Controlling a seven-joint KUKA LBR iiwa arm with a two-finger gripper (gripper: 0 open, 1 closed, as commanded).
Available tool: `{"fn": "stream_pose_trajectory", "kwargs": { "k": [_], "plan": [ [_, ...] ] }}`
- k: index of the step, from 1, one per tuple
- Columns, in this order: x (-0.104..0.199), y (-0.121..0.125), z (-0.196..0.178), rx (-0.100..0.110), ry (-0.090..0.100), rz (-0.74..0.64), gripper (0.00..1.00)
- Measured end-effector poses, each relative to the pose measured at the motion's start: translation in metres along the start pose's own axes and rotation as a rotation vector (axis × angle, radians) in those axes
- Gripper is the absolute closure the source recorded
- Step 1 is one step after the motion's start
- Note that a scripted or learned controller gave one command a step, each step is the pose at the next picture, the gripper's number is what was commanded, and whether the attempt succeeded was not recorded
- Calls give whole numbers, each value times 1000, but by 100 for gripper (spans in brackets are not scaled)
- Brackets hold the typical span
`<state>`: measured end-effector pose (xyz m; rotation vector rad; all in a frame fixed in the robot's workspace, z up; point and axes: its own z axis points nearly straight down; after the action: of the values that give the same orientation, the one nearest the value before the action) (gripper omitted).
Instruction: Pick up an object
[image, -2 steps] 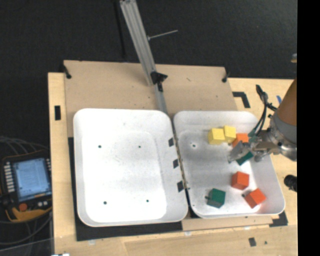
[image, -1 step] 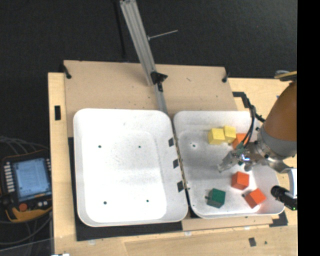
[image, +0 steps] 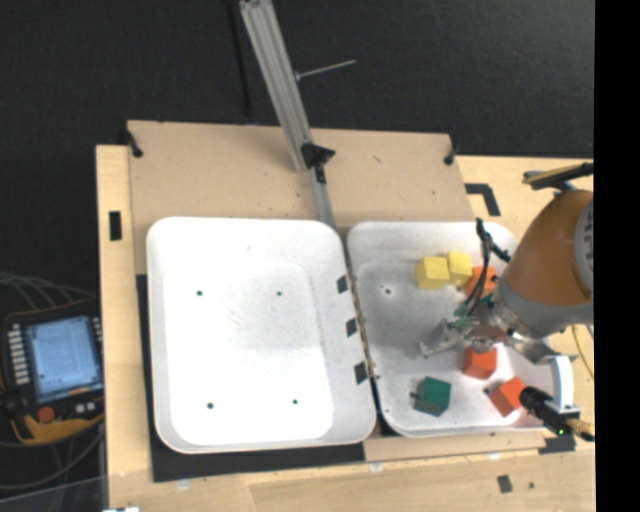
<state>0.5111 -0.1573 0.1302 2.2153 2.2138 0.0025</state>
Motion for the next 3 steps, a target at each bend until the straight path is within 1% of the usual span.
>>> {"fn": "stream_pose_trajectory", "kwargs": {
  "k": [1,2,3],
  "plan": [
    [0,2,-14,-5,4,5,100],
    [4,12,-63,1,4,-4,100],
    [2,15,-117,0,3,-5,100]
  ]
}}
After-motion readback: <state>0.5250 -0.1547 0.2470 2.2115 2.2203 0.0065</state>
